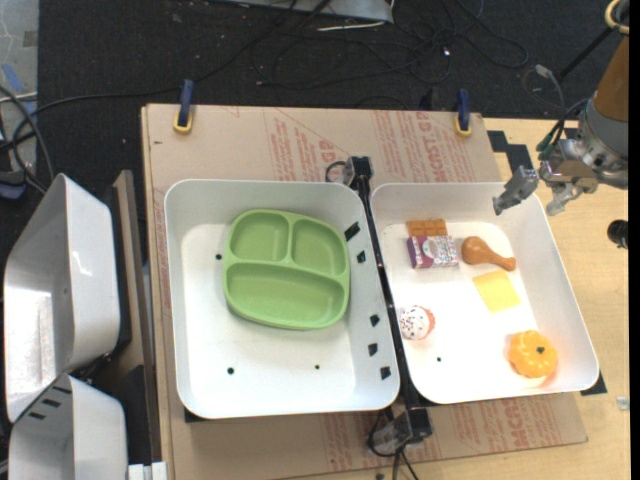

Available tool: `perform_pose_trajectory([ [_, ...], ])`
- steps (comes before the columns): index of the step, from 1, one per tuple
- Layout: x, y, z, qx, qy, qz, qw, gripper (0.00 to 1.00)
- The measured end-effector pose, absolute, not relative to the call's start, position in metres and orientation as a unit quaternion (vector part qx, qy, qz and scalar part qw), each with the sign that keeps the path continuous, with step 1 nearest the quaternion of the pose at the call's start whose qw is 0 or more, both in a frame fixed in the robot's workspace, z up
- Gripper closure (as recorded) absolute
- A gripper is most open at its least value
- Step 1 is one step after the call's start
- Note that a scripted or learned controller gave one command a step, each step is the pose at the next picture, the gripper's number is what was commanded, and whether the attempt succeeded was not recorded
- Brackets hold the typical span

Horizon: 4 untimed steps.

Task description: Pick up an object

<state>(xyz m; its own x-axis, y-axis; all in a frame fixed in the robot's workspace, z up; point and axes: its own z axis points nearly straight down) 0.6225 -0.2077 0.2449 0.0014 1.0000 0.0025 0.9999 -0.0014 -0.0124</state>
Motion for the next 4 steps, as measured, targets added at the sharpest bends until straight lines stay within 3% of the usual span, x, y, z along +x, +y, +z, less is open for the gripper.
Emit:
perform_pose_trajectory([
  [1, 0.625, -0.207, 0.253, -0.706, -0.708, 0.0000, 0.000, 0.00],
  [3, 0.620, -0.209, 0.129, -0.707, -0.707, 0.0011, 0.001, 0.00],
  [4, 0.620, -0.208, 0.091, -0.707, -0.707, 0.0007, 0.000, 0.00],
])
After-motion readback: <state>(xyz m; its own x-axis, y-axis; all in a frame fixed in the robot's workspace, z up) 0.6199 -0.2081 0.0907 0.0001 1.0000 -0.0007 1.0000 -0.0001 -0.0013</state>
